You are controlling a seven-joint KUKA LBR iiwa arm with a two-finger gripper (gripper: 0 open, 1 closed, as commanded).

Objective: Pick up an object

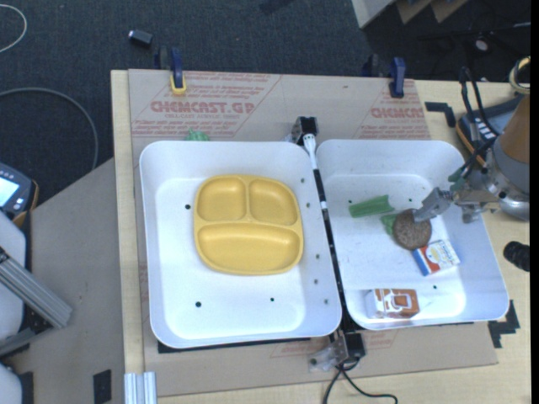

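In the right bin (472, 297) lie a green oblong piece (369, 206), a brown round object (410, 233), a small white packet with blue and red print (436, 257) and an orange-brown packet (395, 302). My gripper (431, 206) reaches in from the right and hangs at the upper right edge of the brown round object, just right of the green piece. Whether it touches either one is unclear. A smaller green bit (388, 223) shows beside the brown object.
The left bin (168, 293) holds a yellow divided plate (249, 224). A black divider strip (323, 225) runs between the bins. The arm's grey body (514, 154) stands over the right bin's far right rim. Clamps (176, 67) hold the board at the back.
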